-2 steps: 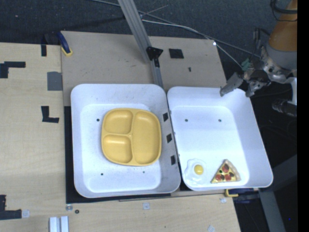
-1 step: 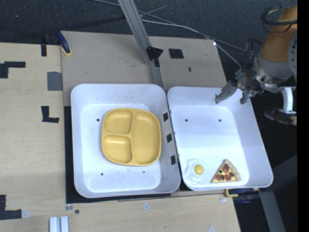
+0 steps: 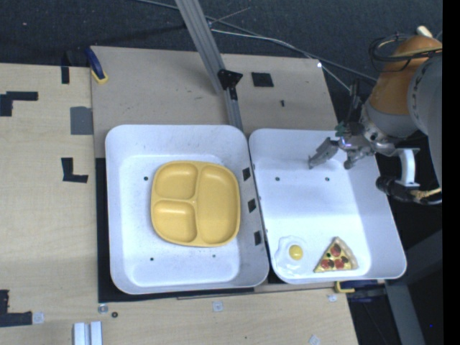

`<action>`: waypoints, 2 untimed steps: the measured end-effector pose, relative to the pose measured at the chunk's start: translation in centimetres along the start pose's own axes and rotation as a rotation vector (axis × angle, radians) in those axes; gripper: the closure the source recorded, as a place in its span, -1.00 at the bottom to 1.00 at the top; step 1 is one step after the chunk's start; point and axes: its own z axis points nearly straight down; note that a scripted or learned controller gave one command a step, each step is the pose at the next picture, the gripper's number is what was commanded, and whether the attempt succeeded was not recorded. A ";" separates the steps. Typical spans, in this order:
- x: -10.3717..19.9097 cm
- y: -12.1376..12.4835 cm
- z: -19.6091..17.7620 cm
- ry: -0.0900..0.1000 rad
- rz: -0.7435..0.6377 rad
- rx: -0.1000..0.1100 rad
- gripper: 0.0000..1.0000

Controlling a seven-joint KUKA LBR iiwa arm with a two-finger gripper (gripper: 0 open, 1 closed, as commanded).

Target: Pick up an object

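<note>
So the right bin (image 3: 374, 214) is the landmark here. Just left of it, touching along the rim, the left bin (image 3: 122, 192) holds a yellow divided plate (image 3: 195, 203). In the right bin's near corner sit a fried egg toy (image 3: 292, 253) and a pizza slice toy (image 3: 336, 256), side by side. The gripper (image 3: 335, 155) hovers over its far edge, well apart from both, jaws spread open with nothing between them. The arm is cut off at the right
</note>
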 end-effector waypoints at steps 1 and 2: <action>0.1 -0.1 5.5 0.000 -0.001 -0.001 -1.00; 0.1 0.0 4.1 -0.001 -0.002 -0.006 1.00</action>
